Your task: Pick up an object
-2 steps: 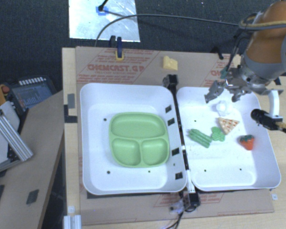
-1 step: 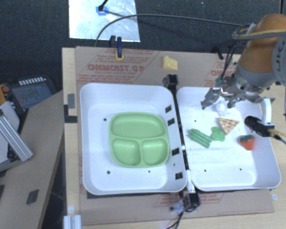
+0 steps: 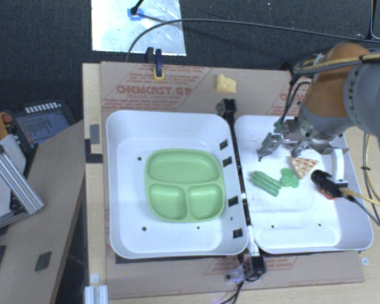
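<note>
While the hand point(image 3: 280, 145) hovers, green toy point(image 3: 272, 182) lies just below it.

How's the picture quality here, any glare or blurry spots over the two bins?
Camera view: lighting is even and soft, with mild brightness on the right bin floor; the foil sheet at the top reflects light in patches; the gripper and the toy pizza slice look slightly soft; the green divided plate in the left bin is sharp, casting little shadow.
</note>
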